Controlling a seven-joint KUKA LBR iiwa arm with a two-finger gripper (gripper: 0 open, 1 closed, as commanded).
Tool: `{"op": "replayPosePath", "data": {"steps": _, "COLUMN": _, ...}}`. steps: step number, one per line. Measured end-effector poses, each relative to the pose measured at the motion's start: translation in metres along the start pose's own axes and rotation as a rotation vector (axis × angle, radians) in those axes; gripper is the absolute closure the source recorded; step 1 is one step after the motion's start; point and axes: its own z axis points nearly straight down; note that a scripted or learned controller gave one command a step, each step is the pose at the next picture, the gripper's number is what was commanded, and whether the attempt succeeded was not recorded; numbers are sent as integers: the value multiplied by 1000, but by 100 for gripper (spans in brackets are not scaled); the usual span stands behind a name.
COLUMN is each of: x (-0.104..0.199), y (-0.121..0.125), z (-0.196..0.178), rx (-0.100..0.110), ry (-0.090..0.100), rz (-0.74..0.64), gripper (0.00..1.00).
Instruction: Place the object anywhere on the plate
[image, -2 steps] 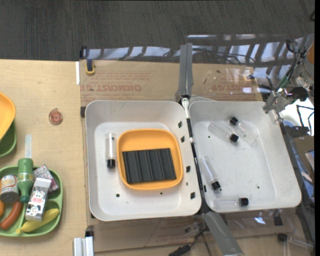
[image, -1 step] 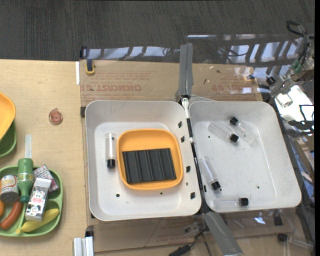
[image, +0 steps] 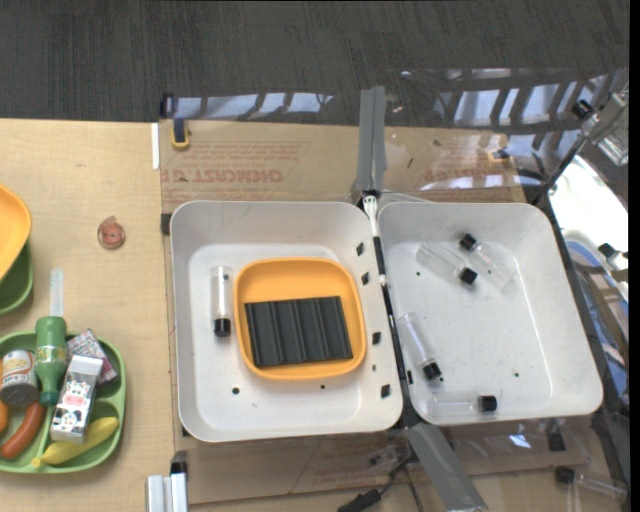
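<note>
A black ribbed slab (image: 298, 332) lies flat on the orange plate (image: 298, 272) in the left bin (image: 200, 400), a clear black-capped vial (image: 220, 298) lies just left of the plate, and more such vials (image: 418, 345) lie scattered right of the plate in the right bin (image: 540, 370).

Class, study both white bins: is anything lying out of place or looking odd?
One clear vial with a black cap lies in the left bin beside the orange plate, while four similar vials are scattered in the right bin. The plate holds a dark ribbed block, not a vial.
</note>
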Motion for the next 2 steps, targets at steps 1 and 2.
{"op": "replayPosePath", "data": {"steps": 1, "x": -1, "y": 0, "z": -28, "rx": -3, "ry": -3, "rz": -379, "gripper": 100}}
{"op": "replayPosePath", "data": {"steps": 2, "x": -1, "y": 0, "z": -28, "rx": -3, "ry": -3, "rz": -379, "gripper": 0}}
